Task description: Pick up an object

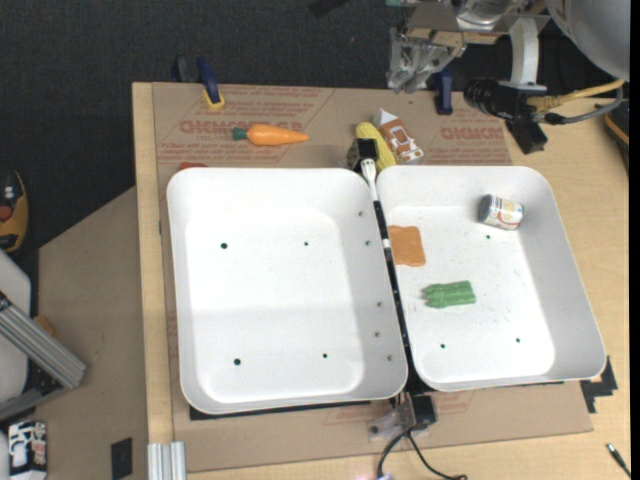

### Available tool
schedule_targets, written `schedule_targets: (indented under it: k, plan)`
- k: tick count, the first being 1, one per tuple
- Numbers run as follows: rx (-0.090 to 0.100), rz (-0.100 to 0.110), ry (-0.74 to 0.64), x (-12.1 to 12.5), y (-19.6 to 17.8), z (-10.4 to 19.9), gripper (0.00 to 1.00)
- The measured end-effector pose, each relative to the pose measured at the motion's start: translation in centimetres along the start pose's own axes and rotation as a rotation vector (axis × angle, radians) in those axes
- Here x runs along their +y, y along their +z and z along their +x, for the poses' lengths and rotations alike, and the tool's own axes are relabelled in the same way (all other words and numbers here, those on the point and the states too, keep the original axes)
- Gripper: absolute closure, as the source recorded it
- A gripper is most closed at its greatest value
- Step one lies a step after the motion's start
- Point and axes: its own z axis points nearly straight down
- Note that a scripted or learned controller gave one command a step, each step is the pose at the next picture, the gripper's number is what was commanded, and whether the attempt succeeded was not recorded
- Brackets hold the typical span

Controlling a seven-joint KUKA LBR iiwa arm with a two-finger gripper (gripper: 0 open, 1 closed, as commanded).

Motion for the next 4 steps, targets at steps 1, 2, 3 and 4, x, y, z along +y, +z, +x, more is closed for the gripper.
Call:
schedule_targets:
  k: [1,2,3,4]
  plan:
    - [0.001,0.0,0.001,-2.2,-12.6,4.0,1.0]
    - [0.0,0.018,0.001,-10.1,-13.8,7.3,1.0]
    - [-0.001,0.02,0.001,-17.5,-14.3,9.5,1.0]
    - [-0.003,0.02,0.003,-18.6,-14.2,13.2,1.0]
